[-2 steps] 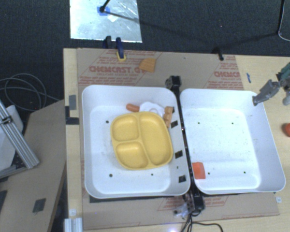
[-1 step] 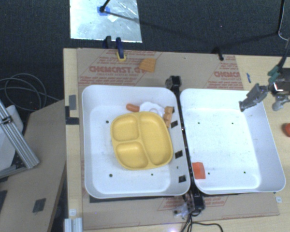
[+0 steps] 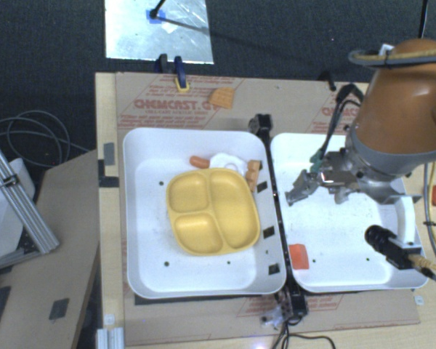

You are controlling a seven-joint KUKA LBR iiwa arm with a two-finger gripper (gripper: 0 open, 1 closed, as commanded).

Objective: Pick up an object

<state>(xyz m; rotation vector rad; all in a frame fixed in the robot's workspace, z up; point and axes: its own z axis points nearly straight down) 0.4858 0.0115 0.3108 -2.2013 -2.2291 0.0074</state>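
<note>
Overhead, one slanted view covers both bins.
Writing: red print on the cardboard sheet [image 3: 176, 102] under the bins reads partly "CHEMCAST"; the rest is too small to read.
Bins, count: two shallow white bins side by side on the tabletop.
Left bin [image 3: 149, 267]: holds one yellow divided plate [image 3: 211, 211] with three compartments, lying flat near the middle. Behind the plate, toward the far wall: one small orange piece [image 3: 199, 162], one white object [image 3: 229, 163], and one tan piece [image 3: 253, 171] near the right wall.
Right bin [image 3: 349, 267]: holds one orange-red block [image 3: 298, 256] at its near-left corner, beside the divider between the bins.
Arm: one grey arm with an orange band [image 3: 407, 100] enters from the right, over the right bin.
Jaws [image 3: 299, 189]: positioned over the left part of the right bin, well apart from the orange-red block; whether wide or narrow cannot be told, and nothing is seen between them.
Outside the bins: one tan item [image 3: 222, 97] on the cardboard sheet; one silver sheet [image 3: 158, 19] beyond the tabletop.
</note>
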